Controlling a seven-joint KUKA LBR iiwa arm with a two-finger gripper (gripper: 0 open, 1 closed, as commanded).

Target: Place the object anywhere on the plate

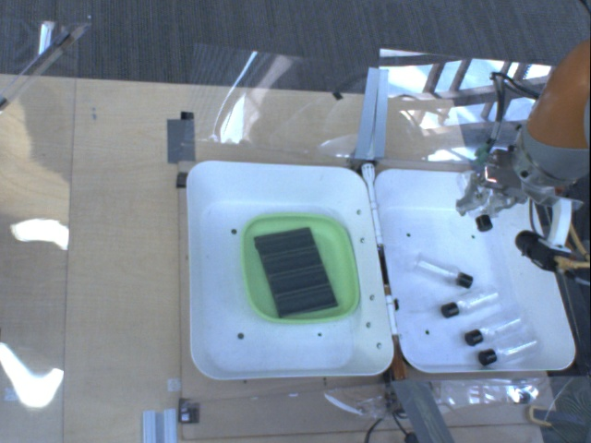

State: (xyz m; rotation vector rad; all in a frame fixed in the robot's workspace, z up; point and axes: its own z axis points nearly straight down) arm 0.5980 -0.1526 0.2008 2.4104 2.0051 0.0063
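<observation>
Right bin (416,201): vials (466,307) below end effector (482,212).

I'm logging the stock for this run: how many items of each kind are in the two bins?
Clear tubes with black caps, right bin: 4
Green plate, left bin: 1
Dark ribbed block on the plate: 1
Total: 6

Bright, even overhead light. White glare patches streak the worktop (92,247) at left and the clear panel at top centre. Shadows faint; focus slightly soft throughout.
</observation>
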